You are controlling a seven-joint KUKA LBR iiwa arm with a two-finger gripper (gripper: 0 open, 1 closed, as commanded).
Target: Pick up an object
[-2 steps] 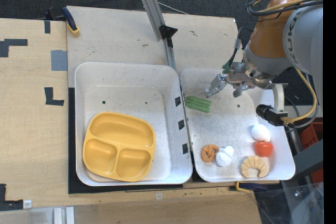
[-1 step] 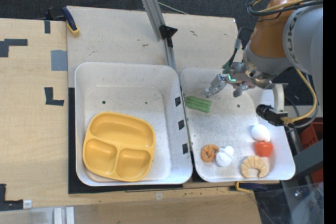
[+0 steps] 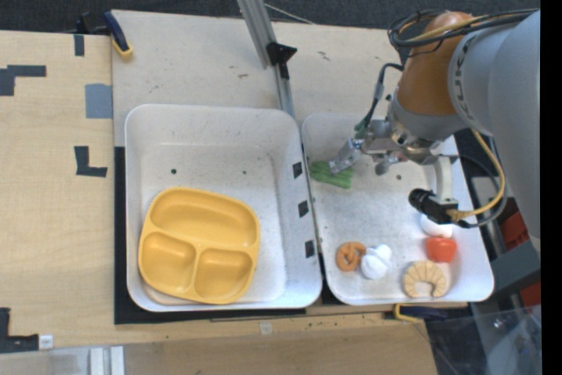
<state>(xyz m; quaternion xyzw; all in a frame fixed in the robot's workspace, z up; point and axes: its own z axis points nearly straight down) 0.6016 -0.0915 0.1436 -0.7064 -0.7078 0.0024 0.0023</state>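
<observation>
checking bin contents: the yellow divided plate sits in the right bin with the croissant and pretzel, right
Not quite. The camera view shows the yellow divided plate in the left bin, alone; the croissant and pretzel lie in the right bin.

The left bin point(image 3: 149, 127) is taken up along its near edge and near-left corner by a yellow tray point(image 3: 200, 243); its far half and right side are left open. In the right bin point(image 3: 318, 132), the far-left corner is blocked by a green piece point(image 3: 331, 176), with the gripper point(image 3: 347, 155) just above it and the arm point(image 3: 457, 75) overhanging the far-right corner. The near edge is crowded by a pretzel point(image 3: 350, 256), a white piece point(image 3: 377, 263), a croissant point(image 3: 427, 278) and a red piece point(image 3: 441, 248), set close together. The middle of that bin's floor is left free. A slanted metal pole point(image 3: 250, 0) is crossed over the far edge between the bins.
</observation>
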